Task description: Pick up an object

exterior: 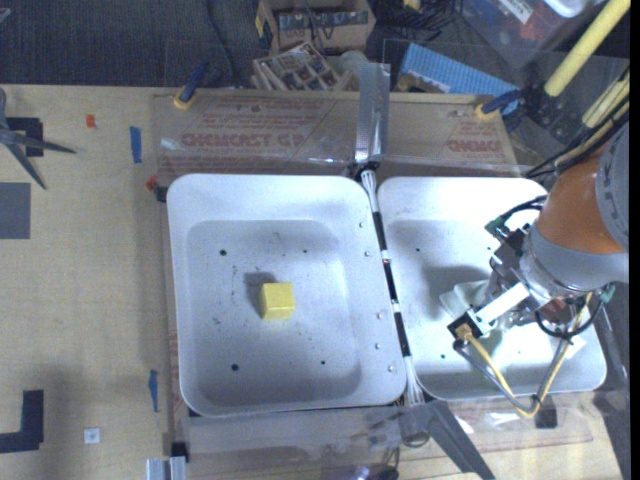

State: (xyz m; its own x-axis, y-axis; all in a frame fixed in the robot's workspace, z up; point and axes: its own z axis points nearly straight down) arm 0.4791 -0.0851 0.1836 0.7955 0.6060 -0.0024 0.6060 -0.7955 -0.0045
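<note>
A small yellow cube point(278, 300) lies near the middle of the left bin point(200, 218), casting a short shadow up and to the left. My gripper point(503, 311) hangs low over the middle of the right bin point(420, 218), well to the right of the cube and across the divider between the bins. The grey wrist with its orange band point(572, 213) covers the gripper from above. Nothing shows in its grasp.
A metal rail point(385, 268) runs between the two bins. Cardboard and clear sheeting lie behind the bins. The wooden bench stretches off to the left with blue tape marks and black shapes on it.
</note>
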